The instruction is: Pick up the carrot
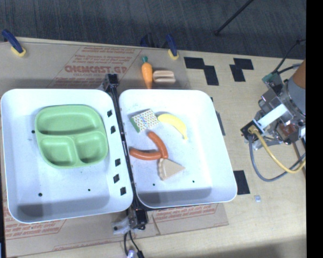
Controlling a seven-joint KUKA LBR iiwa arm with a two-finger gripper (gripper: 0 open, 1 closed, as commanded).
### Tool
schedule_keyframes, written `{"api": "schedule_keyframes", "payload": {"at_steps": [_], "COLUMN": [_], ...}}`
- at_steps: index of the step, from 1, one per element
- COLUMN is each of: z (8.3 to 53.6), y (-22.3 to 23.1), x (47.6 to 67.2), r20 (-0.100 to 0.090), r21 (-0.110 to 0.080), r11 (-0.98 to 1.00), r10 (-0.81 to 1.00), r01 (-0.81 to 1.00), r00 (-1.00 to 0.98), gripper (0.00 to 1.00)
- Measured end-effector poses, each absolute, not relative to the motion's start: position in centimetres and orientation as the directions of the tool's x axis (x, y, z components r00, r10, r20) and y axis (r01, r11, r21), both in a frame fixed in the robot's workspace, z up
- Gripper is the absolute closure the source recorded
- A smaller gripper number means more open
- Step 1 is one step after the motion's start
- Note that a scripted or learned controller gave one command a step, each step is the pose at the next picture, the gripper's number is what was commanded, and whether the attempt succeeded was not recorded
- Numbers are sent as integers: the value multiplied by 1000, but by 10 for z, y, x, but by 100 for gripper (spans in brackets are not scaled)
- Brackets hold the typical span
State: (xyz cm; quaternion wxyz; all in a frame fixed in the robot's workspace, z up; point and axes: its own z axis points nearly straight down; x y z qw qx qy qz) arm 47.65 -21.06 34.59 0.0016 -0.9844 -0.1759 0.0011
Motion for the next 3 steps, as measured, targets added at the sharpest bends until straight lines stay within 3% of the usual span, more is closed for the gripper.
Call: {"api": "schedule_keyframes", "payload": {"at_steps": [1,2,3], "z": [270,257,328], "y": [-149,-50,-80], "x": [476,476,485], "r20": [-4,-5,-3], "r21": [-6,-5,-3], "r11": [-951,-972,-973], "r10": [311,235,233], "r01": [311,235,233], "r00": [951,972,973], "gripper": [100,100,100]}}
